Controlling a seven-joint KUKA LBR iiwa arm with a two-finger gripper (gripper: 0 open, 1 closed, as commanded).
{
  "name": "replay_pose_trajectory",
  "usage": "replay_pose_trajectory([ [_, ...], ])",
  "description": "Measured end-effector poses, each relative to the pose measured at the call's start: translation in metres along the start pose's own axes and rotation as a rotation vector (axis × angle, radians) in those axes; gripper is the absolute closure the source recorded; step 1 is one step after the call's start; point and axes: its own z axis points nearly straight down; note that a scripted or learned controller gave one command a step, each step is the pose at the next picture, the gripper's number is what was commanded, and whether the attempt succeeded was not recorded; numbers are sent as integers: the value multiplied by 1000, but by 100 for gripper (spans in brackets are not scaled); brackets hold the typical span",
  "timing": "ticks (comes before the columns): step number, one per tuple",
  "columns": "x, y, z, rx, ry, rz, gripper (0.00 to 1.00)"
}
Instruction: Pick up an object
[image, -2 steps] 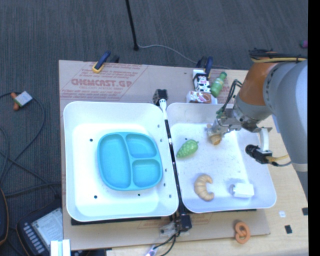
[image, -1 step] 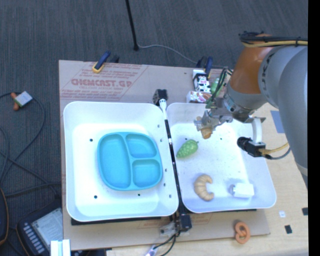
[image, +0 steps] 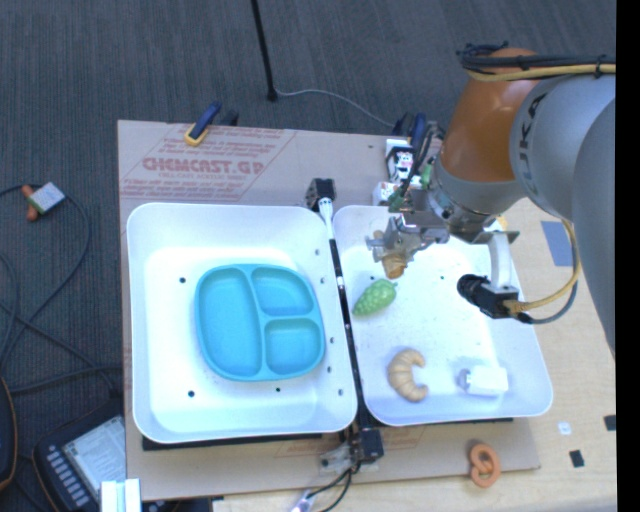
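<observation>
I am hovering my gripper (image: 398, 243) at 12 o'clock in the right bin (image: 520, 400), apparently pinching a small tan object (image: 395, 265). Grip is looking marginal; object could be slipping out when lifted.

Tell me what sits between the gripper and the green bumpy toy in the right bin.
Nothing visible: the gripper hangs above the right white bin, just up-right of the green bumpy toy, with bare floor between.

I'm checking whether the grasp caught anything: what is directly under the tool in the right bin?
Under the tool a small tan object pokes out at its tip, above the green item. The tool covers the object's upper part, so its shape and any grip are unclear.
</observation>
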Motion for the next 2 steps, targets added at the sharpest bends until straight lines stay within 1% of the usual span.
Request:
replay_pose_trajectory([
  [1,60,-82,-13,3,0,1,100],
  [2,38,-105,39,4,-1,3,100],
])
